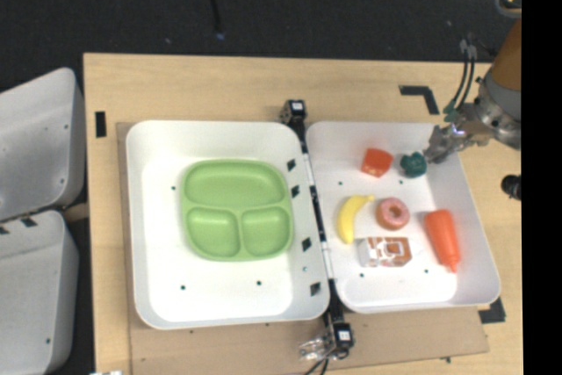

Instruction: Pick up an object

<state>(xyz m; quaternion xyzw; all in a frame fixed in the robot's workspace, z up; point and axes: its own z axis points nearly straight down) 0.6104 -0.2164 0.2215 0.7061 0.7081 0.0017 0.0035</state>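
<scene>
Green and small, the round toy (413, 163) sits at the back of the right bin (474, 277), right by the gripper (436, 145). I cannot tell its grip. Go down straight and squeeze gently.

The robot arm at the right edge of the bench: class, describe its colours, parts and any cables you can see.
The arm is grey with an orange section above the wrist. Thin dark cables loop beside it. Its small metallic grey gripper has a teal mark near the wrist.
</scene>
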